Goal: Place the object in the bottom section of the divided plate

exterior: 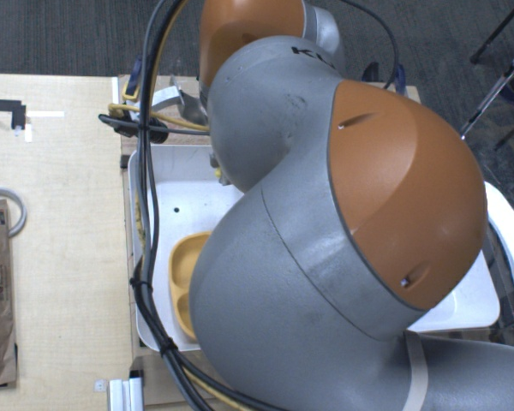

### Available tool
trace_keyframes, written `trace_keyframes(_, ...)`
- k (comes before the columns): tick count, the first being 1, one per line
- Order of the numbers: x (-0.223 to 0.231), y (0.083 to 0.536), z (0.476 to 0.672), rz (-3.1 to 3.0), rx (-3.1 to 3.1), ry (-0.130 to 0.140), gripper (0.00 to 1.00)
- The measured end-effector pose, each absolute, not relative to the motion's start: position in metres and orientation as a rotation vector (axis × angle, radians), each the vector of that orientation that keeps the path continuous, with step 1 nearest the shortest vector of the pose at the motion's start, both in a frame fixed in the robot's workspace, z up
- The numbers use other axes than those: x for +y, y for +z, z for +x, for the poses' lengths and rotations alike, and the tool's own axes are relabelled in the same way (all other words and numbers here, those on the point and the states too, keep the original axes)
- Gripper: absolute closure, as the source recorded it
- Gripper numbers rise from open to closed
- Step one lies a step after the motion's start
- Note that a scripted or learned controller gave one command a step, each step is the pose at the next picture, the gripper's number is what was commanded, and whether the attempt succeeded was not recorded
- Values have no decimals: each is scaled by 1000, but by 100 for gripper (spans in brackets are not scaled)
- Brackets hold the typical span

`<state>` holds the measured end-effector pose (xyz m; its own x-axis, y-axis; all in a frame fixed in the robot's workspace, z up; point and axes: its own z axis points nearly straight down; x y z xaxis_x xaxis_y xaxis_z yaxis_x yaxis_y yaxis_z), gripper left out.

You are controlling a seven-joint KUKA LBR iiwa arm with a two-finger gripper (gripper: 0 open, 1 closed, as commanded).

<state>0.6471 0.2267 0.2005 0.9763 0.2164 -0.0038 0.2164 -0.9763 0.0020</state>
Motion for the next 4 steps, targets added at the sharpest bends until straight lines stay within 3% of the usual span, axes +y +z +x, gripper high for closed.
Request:
trace_keyframes(1,226,287,652,3125,309,-2,100)
trace_keyframes(2,201,302,585,3123,310,-5,100)
trace_keyframes(3,228,336,638,3117,380,-5,100)
trace_keyframes(4,228,343,652,3125,316,-4,100)
